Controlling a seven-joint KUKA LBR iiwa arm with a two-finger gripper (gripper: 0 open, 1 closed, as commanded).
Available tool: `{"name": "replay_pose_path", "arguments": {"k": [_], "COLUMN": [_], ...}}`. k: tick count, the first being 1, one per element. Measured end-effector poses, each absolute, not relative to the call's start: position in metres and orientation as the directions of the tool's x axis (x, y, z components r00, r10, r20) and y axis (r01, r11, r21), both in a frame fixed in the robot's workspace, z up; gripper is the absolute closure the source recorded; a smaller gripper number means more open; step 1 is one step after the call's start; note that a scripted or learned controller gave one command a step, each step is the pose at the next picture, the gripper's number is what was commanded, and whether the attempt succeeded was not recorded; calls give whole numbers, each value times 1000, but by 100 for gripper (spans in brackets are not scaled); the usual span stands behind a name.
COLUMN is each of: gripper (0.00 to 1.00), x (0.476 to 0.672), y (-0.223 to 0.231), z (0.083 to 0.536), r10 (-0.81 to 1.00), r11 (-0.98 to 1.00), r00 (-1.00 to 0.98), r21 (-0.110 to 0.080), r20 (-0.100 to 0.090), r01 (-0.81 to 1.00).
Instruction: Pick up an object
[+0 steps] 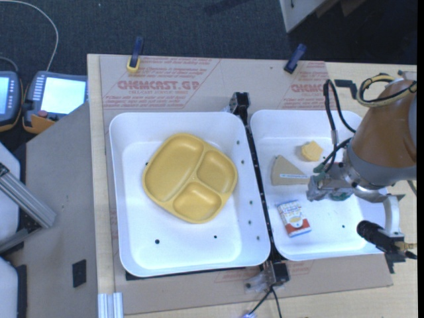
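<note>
Carton [293,218], label print illegible

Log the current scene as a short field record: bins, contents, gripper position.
left bin: yellow divided plate
right bin: tan wedge, small yellow chunk, red and white carton
gripper: over the right bin, beside the tan wedge and above the carton
held object: none seen

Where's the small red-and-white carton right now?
The small red-and-white carton lies flat in the right white bin, just below the tan wedge.
</note>
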State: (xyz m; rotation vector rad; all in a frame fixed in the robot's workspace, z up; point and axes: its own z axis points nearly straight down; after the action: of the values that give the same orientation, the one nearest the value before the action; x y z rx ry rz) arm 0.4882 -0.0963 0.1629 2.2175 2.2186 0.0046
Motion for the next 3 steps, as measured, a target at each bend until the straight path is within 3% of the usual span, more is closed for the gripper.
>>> {"name": "replay_pose_path", "arguments": {"k": [1, 3], "gripper": [100, 100], "x": [489, 547], "y": [-96, -1], "z": [215, 234], "r10": [1000, 1000], "r11": [1, 6], "r00": [-1, -6], "r21": [5, 4], "r20": [-1, 1], "r01": [1000, 1000]}}
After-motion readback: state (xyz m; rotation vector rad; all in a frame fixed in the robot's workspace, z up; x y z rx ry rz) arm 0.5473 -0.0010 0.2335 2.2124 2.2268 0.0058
